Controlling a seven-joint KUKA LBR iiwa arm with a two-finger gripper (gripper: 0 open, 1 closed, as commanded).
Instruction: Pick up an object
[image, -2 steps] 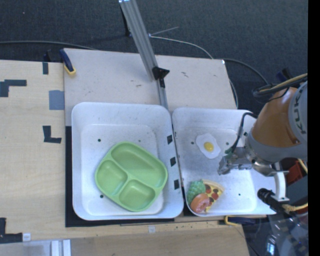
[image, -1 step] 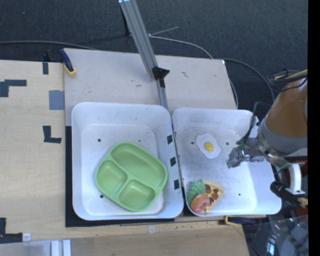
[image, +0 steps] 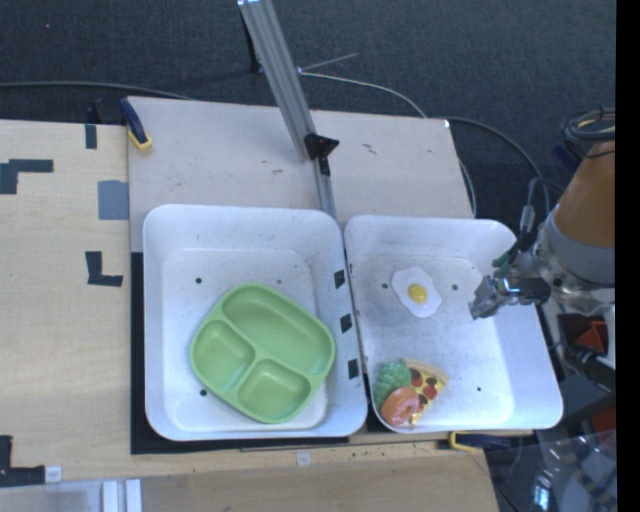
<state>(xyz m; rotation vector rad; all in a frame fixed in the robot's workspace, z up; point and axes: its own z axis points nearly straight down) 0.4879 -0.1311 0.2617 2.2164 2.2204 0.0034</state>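
A toy fried egg (image: 416, 292), white with a yellow yolk, lies in the upper middle of the right bin (image: 520, 395). A toy pizza slice (image: 410, 392) with green and red toppings rests at that bin's front left corner. A green divided plate (image: 262, 352) fills the middle of the left bin (image: 165, 300). My gripper (image: 487, 298) hangs over the right bin's right side, to the right of the egg and apart from it. Nothing shows between its fingers.
A metal camera pole (image: 290, 90) slants across the bench behind the bins. The orange-banded arm (image: 590, 215) stands over the right bin's right wall. Cables run along the far side of the bench.
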